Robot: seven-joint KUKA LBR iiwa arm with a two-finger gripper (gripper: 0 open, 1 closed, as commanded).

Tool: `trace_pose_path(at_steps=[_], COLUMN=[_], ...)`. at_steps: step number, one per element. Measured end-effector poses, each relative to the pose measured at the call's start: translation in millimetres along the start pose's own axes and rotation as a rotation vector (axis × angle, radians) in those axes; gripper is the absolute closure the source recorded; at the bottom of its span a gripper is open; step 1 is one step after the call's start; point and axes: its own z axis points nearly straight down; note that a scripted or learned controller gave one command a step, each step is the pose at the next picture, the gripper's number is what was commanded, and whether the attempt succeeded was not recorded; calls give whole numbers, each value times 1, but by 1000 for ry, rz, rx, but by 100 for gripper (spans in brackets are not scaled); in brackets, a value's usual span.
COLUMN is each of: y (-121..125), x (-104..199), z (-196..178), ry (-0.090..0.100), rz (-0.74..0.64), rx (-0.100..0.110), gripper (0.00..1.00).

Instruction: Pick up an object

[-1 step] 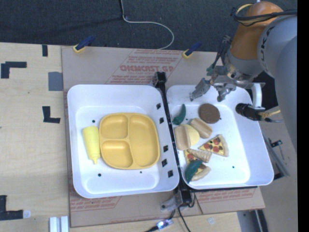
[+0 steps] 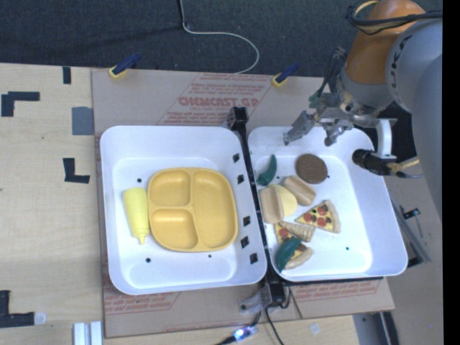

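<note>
My gripper [image 2: 314,136] hangs over the far edge of the right bin [image 2: 374,236], its two grey fingers spread apart with nothing between them. Just below it lies a brown round patty [image 2: 312,167]. Further down in the same bin are a green pepper [image 2: 267,169], a hot dog bun [image 2: 300,190], a yellow cheese wedge with bread [image 2: 277,203], a pizza slice [image 2: 320,217], and a small bread piece with a green item [image 2: 292,252].
The left bin [image 2: 122,149] holds a yellow divided plate [image 2: 192,208] and a yellow mustard bottle [image 2: 136,213]. The arm's orange band [image 2: 384,13] rises at the upper right. A cable [image 2: 215,31] runs across the dark floor behind the bench.
</note>
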Motion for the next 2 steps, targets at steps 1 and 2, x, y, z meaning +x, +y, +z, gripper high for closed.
trace_pose_path(at_steps=[1, 2], y=[-6, 0], x=[7, 13], z=[48, 108], ry=[0, 0], rz=[0, -2], rx=[5, 5], gripper=[0, 0])
